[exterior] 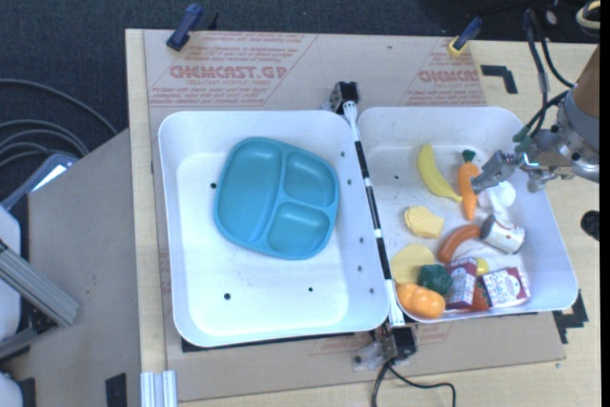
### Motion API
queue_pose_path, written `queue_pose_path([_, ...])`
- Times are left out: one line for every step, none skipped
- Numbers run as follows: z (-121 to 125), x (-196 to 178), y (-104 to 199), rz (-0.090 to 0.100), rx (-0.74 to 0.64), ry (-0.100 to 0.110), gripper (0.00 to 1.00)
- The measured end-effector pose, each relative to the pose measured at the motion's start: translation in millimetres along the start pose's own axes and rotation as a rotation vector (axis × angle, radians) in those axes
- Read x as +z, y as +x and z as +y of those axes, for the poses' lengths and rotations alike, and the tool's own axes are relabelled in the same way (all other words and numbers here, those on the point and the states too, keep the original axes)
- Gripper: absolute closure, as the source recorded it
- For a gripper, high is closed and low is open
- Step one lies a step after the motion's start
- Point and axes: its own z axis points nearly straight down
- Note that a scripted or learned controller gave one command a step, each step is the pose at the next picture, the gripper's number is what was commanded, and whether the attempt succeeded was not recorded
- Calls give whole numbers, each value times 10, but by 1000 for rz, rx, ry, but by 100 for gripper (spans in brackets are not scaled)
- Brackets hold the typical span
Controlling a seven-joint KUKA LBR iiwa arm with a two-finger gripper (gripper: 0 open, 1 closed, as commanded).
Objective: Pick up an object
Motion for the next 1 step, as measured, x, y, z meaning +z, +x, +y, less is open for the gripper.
queue_pose_path([769, 1279, -189, 0, 0, -1, 0])
